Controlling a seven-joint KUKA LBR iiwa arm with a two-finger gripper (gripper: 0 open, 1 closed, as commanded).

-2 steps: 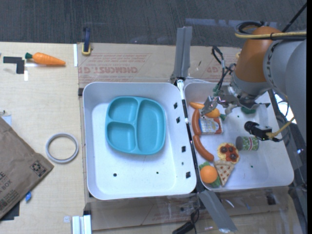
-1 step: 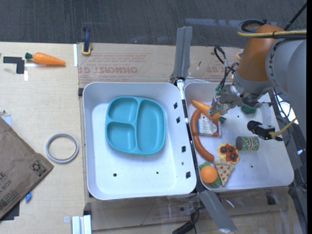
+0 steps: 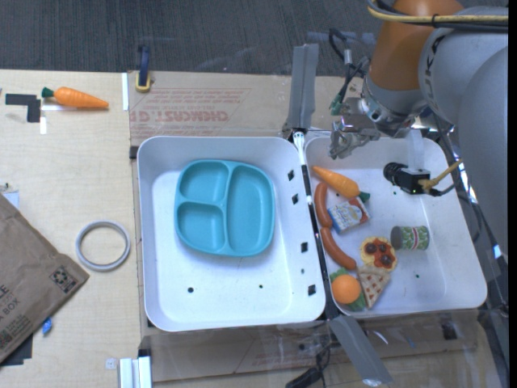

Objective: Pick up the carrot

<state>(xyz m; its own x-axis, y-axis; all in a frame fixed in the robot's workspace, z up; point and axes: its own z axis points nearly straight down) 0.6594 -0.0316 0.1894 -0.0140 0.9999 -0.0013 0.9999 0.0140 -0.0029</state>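
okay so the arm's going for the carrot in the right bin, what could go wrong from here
1. The orange carrot with green top lies against a red sausage and a small printed packet, so a grasp could catch or push those instead.
2. A second orange carrot lies on the bench outside the bins, a possible wrong target.
3. The gripper hangs near the right bin's back wall; a descent there might clip it.

One fixed camera looks down at a slant on my bench [image 3: 65, 184] and both white bins [image 3: 153, 217], my arm [image 3: 452, 47] entering from its right.
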